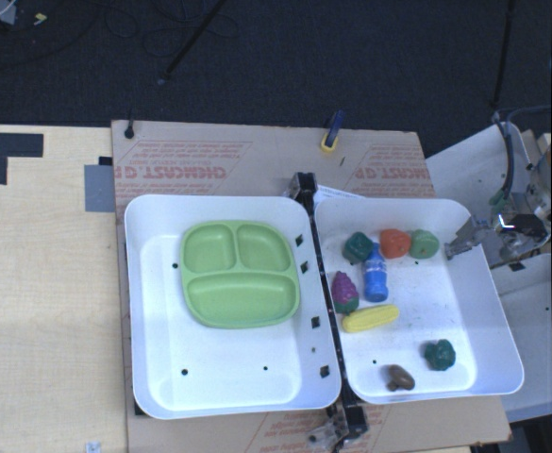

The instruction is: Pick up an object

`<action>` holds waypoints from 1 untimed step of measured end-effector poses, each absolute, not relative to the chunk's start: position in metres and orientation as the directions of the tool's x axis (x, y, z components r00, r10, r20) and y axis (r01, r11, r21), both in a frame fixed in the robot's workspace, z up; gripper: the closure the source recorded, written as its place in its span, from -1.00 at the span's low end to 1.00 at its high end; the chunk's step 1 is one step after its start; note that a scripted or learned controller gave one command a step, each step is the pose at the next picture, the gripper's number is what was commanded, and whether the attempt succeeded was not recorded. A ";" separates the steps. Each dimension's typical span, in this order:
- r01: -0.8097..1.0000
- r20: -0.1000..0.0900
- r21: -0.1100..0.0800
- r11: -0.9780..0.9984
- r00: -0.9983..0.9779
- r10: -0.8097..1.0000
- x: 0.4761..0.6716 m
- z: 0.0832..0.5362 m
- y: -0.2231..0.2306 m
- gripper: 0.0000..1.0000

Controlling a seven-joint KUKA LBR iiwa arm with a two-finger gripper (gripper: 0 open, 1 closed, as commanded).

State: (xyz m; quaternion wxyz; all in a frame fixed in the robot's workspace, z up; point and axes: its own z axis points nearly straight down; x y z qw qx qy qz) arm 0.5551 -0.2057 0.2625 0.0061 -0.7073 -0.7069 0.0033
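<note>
The right-hand bin (488, 347) holds the loose objects: a blue bottle (376, 276) stands near its middle, with a dark teal piece (358, 246), an orange-red piece (394, 243) and a pale green round piece (425, 244) in a row just above it. A purple piece (344, 292) lies just left of the bottle and a yellow corn cob (370, 318) lies below it, tilted slightly. Toward the lower right of the frame sit a dark green piece (439, 354) and a brown lump (400, 377), well apart from the cluster. The left-hand bin (153, 366) carries a light green divided plate (240, 274). Both bins rest on printed brown cardboard (219, 163) over a pale wooden worktop (40, 300); dark carpet with cables fills the top of the frame. The gripper (516, 225) sits at the right edge, beside the right bin's upper corner; whether it is open or closed cannot be told.
</note>
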 end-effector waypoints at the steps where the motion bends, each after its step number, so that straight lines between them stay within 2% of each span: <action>1: 1.000 0.002 -0.005 0.001 -0.001 1.000 0.557 0.267 -0.206 -1.00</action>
